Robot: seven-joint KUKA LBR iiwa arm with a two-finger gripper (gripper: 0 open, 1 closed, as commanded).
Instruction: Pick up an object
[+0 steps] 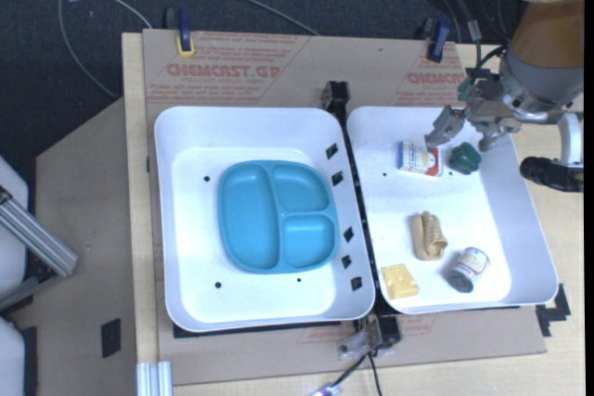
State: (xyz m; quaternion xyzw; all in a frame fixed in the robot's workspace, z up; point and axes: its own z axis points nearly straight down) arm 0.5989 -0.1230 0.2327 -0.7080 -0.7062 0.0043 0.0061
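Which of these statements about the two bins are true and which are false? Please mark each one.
1. The blue divided plate lies in the left bin. True.
2. The cheese wedge lies on the blue plate. False: it lies in the right bin, near its front edge.
3. The gripper hovers over the right bin's far end. True.
4. The small can lies beside the green object. False: they are well apart, and the can is near the front.

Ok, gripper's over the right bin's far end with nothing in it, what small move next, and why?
Probably a short straight descent. The gripper hangs open between the small carton and the dark green object, holding neither. I would shift slightly toward the green object first, so the fingers straddle it rather than the gap.
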